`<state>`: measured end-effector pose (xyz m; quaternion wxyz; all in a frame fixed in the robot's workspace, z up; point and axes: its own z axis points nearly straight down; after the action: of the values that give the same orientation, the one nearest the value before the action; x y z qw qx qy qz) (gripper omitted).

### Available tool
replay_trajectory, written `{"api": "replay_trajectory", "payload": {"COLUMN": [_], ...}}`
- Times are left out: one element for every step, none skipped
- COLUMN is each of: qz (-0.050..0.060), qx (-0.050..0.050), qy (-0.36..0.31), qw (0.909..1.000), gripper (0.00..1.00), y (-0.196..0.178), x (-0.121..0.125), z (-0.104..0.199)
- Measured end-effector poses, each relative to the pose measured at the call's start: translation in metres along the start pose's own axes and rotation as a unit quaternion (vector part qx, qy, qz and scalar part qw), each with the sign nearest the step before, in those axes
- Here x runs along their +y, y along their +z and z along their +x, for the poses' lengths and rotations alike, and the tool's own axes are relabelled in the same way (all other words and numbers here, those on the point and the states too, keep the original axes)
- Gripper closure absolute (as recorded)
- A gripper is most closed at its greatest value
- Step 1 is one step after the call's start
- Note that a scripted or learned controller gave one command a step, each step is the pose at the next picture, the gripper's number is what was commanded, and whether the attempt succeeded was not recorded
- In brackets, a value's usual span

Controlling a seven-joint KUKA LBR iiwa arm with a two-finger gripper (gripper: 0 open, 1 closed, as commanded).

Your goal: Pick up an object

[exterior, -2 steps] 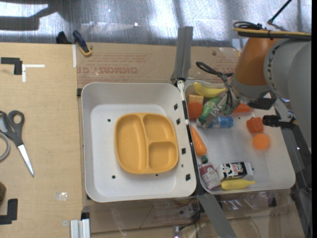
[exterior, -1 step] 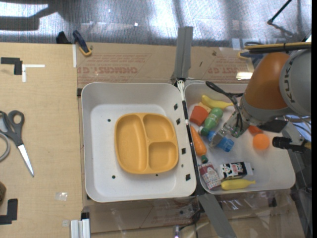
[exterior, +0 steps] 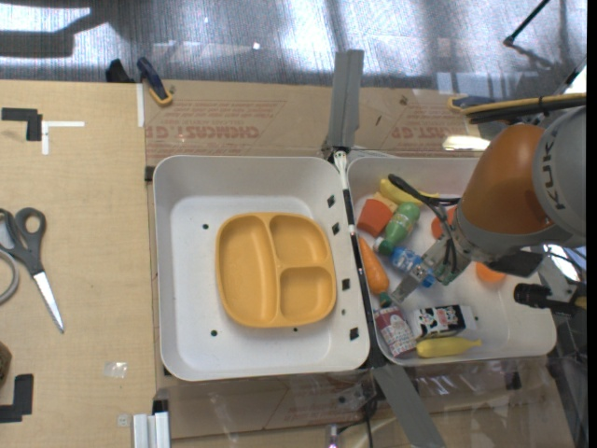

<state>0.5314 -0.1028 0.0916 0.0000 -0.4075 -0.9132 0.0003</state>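
- The wide tan wooden bench [exterior: 75, 203] is carrying two shallow white plastic bins side by side, their inner rims touching along a row of black clips
- The grey KUKA arm with its glossy orange band [exterior: 504, 189] is reaching in from the right and hanging over the right white bin [exterior: 522, 339], covering that bin's upper right part
- The left white bin [exterior: 177, 278] is holding a smooth yellow plastic plate [exterior: 276, 269] with three compartments and rounded corners, lying flat near the middle
- The two-finger gripper [exterior: 427, 271] is sitting low among the objects in the right bin; the metal fingers [exterior: 438, 255] are pressing around a small clear plastic bottle with a blue label [exterior: 410, 261], though how wide they are standing is not something I can tell, nor whether the bottle is truly gripped
- That bottle is lying on its side, its long axis running from upper left to lower right
- A green cylindrical bottle [exterior: 398, 224] is lying just above it, tilted, beside a red-orange block [exterior: 374, 216] and a yellow banana-shaped toy [exterior: 401, 192]
- An orange carrot-shaped piece [exterior: 374, 271] is lying along the left wall
- A small black-and-white carton [exterior: 439, 320], a red printed packet [exterior: 395, 330] and a second yellow banana shape [exterior: 448, 346] are resting near the front wall
- Grey-handled scissors [exterior: 35, 259] are lying on the bench, well apart at far left
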Motion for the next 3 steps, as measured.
{"api": "replay_trajectory", "payload": {"qz": [-0.001, 0.0, 0.0], "qx": [-0.001, 0.0, 0.0], "qy": [-0.029, -0.058, 0.11], "qw": [0.9996, 0.9983, 0.9939], "gripper": [0.0, 0.0, 0.0], "y": [-0.001, 0.0, 0.0], "x": [0.03, 0.009, 0.01], "z": [-0.021, -0.003, -0.007]}}
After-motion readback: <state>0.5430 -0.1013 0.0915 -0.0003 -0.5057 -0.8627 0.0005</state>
